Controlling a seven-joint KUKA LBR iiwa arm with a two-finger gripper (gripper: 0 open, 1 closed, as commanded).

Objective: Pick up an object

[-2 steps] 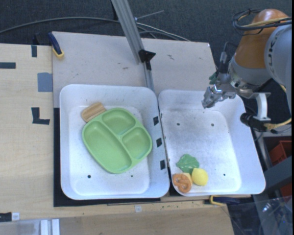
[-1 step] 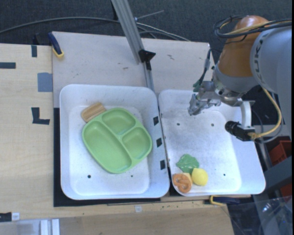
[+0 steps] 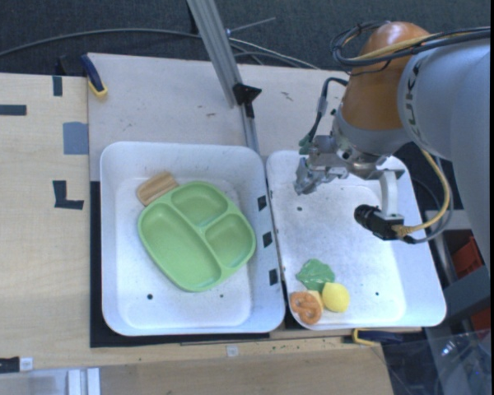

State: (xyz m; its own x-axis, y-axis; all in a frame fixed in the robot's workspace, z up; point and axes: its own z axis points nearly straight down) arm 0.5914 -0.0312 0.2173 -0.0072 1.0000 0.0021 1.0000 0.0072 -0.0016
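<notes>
While end effector (image 3: 306,179) hovers, finger state unclear, yellow lemon (image 3: 336,297), green leaf (image 3: 315,271), orange pretzel (image 3: 305,306) clustered.

Gripper (image 3: 306,179) hangs over right bin (image 3: 412,295), upper left part, nothing between its fingers. Near that bin's front edge: green piece (image 3: 315,271), yellow lemon (image 3: 336,297), orange item (image 3: 305,306), all bunched. Left bin (image 3: 119,245) has green divided plate (image 3: 197,234) w/ tan piece (image 3: 156,188) touching.

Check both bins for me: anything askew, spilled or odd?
Nothing spilled or damaged. The green divided plate lies skewed in the left bin, a tan piece touching its upper-left edge. Three small items huddle at the right bin's near-left corner.
</notes>
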